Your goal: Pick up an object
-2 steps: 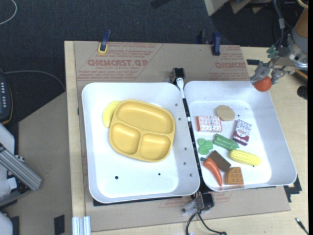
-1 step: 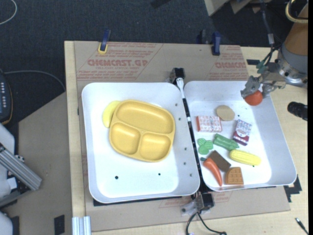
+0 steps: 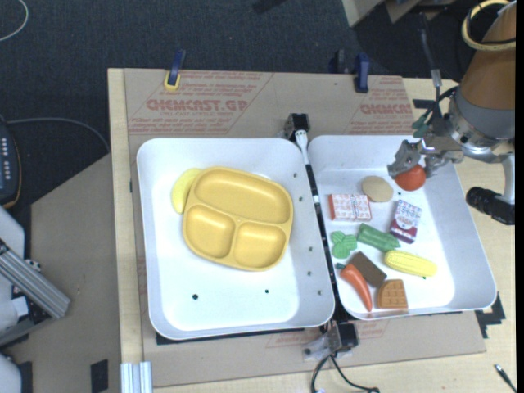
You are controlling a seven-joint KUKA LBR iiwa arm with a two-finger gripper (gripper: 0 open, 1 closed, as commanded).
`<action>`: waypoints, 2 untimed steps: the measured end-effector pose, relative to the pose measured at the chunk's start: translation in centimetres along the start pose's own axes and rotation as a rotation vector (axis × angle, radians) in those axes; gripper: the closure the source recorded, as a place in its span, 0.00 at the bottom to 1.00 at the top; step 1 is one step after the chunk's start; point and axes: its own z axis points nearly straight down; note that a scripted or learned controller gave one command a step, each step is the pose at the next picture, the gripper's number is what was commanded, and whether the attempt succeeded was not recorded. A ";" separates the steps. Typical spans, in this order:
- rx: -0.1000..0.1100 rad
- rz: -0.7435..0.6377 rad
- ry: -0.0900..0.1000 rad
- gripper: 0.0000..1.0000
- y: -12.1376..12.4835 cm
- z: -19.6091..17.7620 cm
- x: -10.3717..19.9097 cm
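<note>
Red ball (image 3: 412, 178): a small red round thing near the far right corner of the right bin (image 3: 467, 244), directly under the pincer and touching its tips; whether it is lifted off the bin floor I cannot tell.
Pincer (image 3: 407, 164): at the end of the arm (image 3: 490, 88), over the far right part of the right bin; whether it is open or closed on the red thing cannot be told from this slant.
Nearest neighbour: a tan oval piece (image 3: 377, 189) just beside the red ball, toward the bin's middle.
Middle of right bin: a red-and-white packet (image 3: 350, 207) near the left wall, a small carton (image 3: 406, 220) toward the right wall.
Near half of right bin: green pieces (image 3: 360, 241), a yellow corn cob (image 3: 409, 263), an orange-red carrot (image 3: 357, 285), a brown bar (image 3: 368, 268) and a waffle-like piece (image 3: 393, 294) at the near edge.
Left bin (image 3: 164, 285): a yellow divided plate (image 3: 237, 217) in its far half, with a yellow banana (image 3: 182, 189) partly beneath the plate's left edge.
Worktop (image 3: 123, 219): the two bins sit side by side, touching along the middle.
</note>
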 end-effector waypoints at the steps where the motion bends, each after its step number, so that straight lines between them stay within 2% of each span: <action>1: 0.000 0.000 0.000 1.00 -4.1 -0.8 3.5; 2: 0.001 -0.001 0.001 1.00 -6.7 -0.2 7.0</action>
